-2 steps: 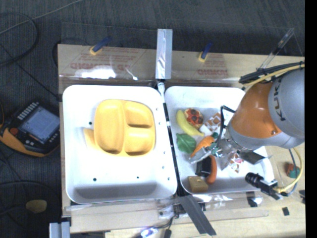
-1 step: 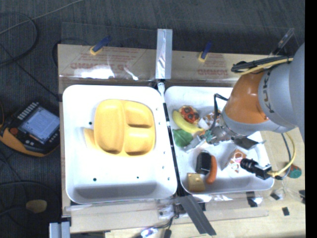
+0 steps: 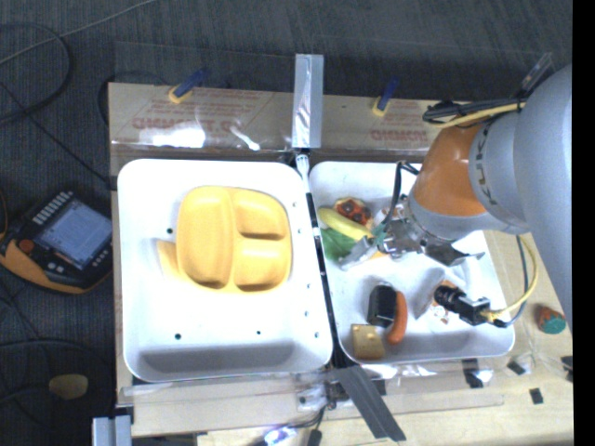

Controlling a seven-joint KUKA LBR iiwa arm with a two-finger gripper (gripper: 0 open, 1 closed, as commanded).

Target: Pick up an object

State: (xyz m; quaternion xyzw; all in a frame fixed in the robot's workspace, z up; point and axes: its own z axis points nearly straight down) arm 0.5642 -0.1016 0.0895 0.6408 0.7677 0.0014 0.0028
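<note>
Whether my fingers [image 3: 358, 252] are apart or together, I cannot tell from above. Their metal tips lie low in the upper left part of the right bin [image 3: 465, 344], pointing toward the frame's left. They end just beside a green piece [image 3: 332, 242] and a banana [image 3: 338, 221], and I cannot make out whether they touch either.

At the far left of the frame, dark carpet [image 3: 93, 26] carries loose cables and a handheld controller [image 3: 61, 240] with an orange edge and a bluish screen. A brownish lump [image 3: 67, 386] lies on the carpet at the lower left.

Next comes the bench [image 3: 214, 124], a brown board under a clear sheet, with a blue clip [image 3: 188, 85] on its far edge. The left bin [image 3: 139, 277] holds a yellow divided tray [image 3: 232, 238], which sits toward that bin's upper middle.

A silvery strip [image 3: 309, 96] stands up between the two bins at the top, and a second clip [image 3: 383, 100] sits right of it.

In the right bin, a small red and brown thing [image 3: 354, 209] lies just above the banana. Lower down, a tan block [image 3: 368, 342] sits by the near wall. A black object [image 3: 381, 305] is just above the block, with an orange-red stick [image 3: 399, 316] touching its right side.

My arm [image 3: 535, 147] fills the upper right of the frame, its orange band [image 3: 451, 175] over the right bin.
</note>
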